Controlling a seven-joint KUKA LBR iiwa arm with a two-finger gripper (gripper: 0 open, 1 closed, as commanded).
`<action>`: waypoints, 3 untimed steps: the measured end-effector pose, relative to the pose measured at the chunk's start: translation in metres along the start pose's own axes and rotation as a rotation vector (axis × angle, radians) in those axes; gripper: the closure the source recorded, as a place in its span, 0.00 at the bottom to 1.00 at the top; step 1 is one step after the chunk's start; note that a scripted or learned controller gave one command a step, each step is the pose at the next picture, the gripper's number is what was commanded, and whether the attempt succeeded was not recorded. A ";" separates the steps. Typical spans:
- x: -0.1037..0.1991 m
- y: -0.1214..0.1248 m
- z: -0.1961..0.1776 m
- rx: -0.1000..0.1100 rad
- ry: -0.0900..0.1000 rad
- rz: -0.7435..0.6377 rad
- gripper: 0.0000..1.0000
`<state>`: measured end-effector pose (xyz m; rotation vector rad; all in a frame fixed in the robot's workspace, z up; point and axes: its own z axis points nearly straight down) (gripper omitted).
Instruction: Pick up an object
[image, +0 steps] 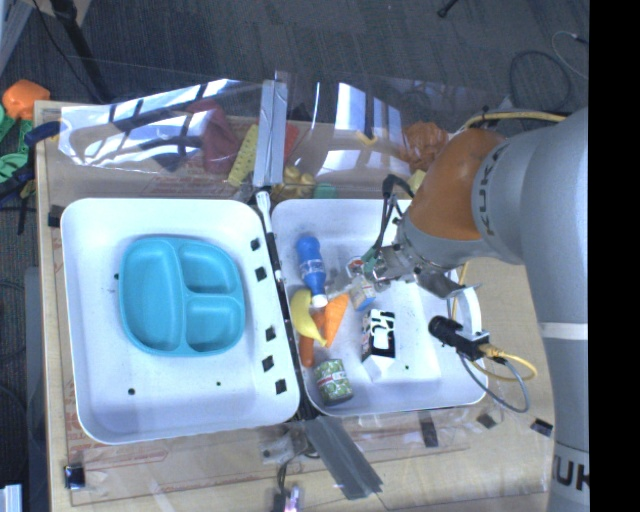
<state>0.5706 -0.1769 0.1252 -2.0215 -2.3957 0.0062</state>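
Several small objects crowd the left side of the right bin (455, 395): a blue bottle (310, 262) with a white cap lies near the bin's upper left, a yellow banana-shaped piece (303, 314) rests just below it, and an orange carrot-like cone (334, 313) leans against that yellow piece. Below them a thin orange stick (306, 351) runs down toward a green-labelled can (333, 381), which lies near the bin's lower edge. Just right of the carrot a white box with black markings (380, 335) lies on the bin floor.

Above that box the gripper (368, 272) hangs low over the bin, near the carrot's tip and the bottle; whether it is spread or pressed together cannot be told, and nothing can be made out in its grasp. The grey arm (540, 190) with its orange band (455, 190) reaches in from the right, with a yellow cable (510, 370) looping beside the wrist.

In the left bin (90, 380), a light-blue divided tray (183, 295) sits well apart from everything else. Crumpled clear plastic (150, 125) lies along the bench behind both bins.
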 end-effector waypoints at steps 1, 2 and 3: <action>0.009 0.015 0.035 -0.003 -0.001 -0.211 0.00; 0.008 0.016 0.026 -0.002 -0.001 -0.214 1.00; 0.037 0.077 -0.073 -0.005 -0.003 -0.268 1.00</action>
